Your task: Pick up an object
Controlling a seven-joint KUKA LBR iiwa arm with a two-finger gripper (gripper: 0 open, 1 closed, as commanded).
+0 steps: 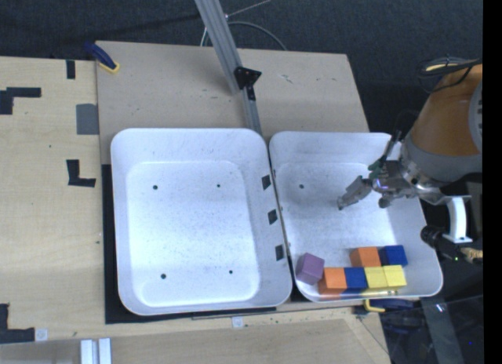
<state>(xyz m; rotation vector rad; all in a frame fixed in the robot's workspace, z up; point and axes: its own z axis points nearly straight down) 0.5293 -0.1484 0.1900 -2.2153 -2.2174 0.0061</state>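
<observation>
Blocks crowd the right bin's (329, 147) near edge: purple block (311, 267), orange block (335, 278), blue block (355, 278), yellow blocks (385, 277), touching in a row. Farther back, the gripper (365, 190) hovers over bare floor, fingers apart, holding nothing.

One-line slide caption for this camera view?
KUKA gripper hovers over the right bin, above colored blocks clustered along its near edge; nothing grasped.

Both bins (192, 139) are white with fine dark speckles. The bench (47, 221) is pale wood with black marks. The blocks are purple (311, 267), orange (335, 278), brown-orange (365, 256), blue (393, 255) and yellow (385, 278). The arm (443, 123) is orange-banded.
</observation>
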